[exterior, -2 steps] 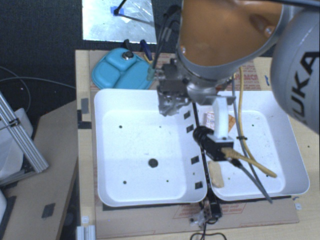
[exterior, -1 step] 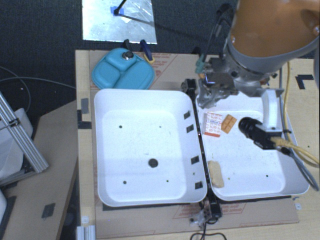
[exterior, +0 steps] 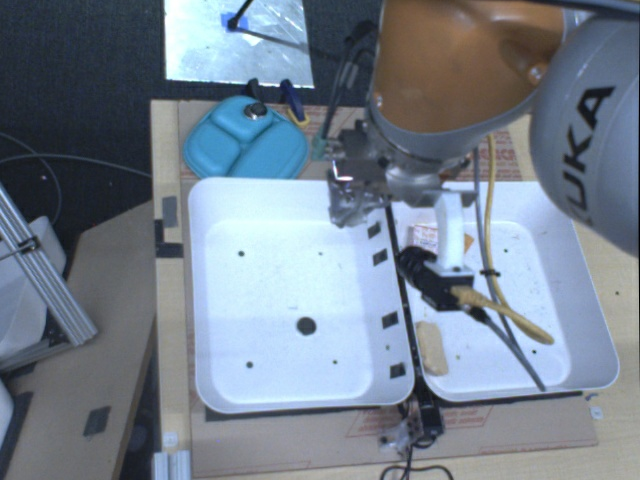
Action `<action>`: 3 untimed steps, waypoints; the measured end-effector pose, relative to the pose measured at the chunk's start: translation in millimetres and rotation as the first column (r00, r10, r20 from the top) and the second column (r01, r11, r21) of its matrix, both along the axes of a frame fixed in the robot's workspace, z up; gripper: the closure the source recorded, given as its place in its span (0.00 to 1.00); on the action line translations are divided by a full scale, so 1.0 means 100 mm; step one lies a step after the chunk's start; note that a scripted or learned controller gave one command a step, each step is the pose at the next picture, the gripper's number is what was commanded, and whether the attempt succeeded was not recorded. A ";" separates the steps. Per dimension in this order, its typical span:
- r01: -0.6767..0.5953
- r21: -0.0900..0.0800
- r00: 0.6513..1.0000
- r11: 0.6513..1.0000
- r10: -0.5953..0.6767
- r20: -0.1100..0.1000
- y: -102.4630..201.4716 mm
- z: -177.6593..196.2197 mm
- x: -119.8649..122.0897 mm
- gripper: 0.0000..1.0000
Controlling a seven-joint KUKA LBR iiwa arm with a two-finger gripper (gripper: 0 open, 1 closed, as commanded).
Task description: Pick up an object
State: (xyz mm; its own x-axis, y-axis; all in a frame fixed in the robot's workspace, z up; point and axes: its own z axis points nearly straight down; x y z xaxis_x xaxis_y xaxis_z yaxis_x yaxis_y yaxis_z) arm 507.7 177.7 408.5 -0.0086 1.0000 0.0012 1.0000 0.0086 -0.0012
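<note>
Hanging over the inner edge of the left bin (exterior: 215, 268), the jaws (exterior: 350, 206) hide their gap; their state is unclear.

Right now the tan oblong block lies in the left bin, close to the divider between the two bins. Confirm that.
Not quite. The camera view shows the tan oblong block in the right bin, not the left bin. The rest holds: it lies close to the divider between the two bins, near the front.

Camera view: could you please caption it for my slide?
KUKA arm reaches over two white bins; gripper near their shared edge.
</note>
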 end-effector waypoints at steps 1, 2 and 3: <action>0.013 -0.001 1.000 1.000 -0.013 0.006 -0.64 0.23 -0.21 1.00; 0.004 0.001 1.000 1.000 -0.004 0.007 -0.60 0.33 -0.20 1.00; 0.001 0.002 1.000 1.000 -0.001 0.010 -0.60 0.44 -0.20 1.00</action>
State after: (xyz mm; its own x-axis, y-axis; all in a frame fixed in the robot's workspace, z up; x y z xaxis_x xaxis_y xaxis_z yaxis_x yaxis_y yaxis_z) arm 488.2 117.5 452.6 -0.0076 1.0000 0.0030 0.9999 0.0076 0.0086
